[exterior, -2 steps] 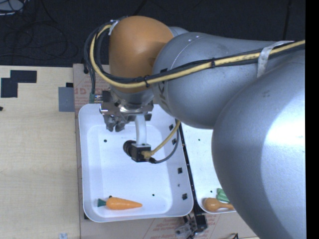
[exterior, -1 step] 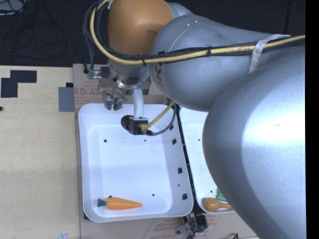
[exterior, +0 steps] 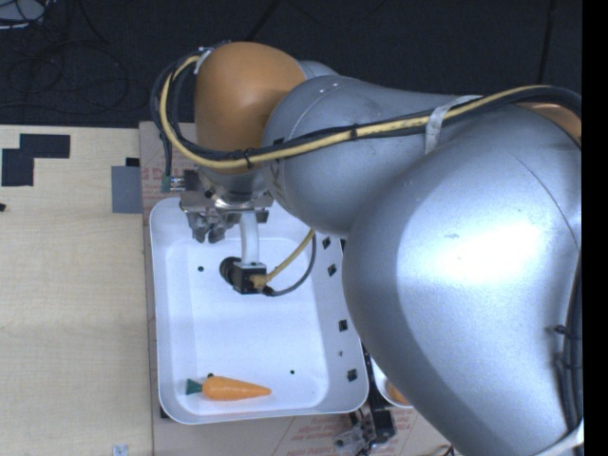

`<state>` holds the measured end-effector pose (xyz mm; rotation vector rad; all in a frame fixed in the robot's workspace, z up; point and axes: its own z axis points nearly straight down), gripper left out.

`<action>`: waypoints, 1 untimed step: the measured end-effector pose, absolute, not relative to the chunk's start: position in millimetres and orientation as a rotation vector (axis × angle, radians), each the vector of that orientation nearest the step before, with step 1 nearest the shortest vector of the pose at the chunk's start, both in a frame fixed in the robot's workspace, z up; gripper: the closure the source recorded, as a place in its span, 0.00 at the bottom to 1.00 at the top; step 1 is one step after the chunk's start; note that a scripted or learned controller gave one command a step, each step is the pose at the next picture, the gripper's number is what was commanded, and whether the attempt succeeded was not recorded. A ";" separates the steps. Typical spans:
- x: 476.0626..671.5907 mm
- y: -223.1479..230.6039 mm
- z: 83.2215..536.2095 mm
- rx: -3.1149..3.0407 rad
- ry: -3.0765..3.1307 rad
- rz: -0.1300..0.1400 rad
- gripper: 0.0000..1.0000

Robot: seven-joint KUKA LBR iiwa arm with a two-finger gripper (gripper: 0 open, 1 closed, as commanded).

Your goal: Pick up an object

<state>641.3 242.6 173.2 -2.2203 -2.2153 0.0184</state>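
1. A shallow white bin (exterior: 190,335) sits on the bench.
2. The gripper (exterior: 214,228) hangs over the bin's far end; whether it is released or clenched cannot be told.
3. An orange toy carrot (exterior: 236,389) lies well apart from the gripper, along the bin's near wall.
4. The grey arm (exterior: 456,255) looms at right.

Arm (exterior: 380,179) above white bin (exterior: 180,331); carrot (exterior: 233,389) near front wall.

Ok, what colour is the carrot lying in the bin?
The carrot is orange with a dark green stem end, seen best in the camera view.
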 end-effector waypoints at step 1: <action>642.4 148.3 120.9 -2.227 -2.210 0.017 1.00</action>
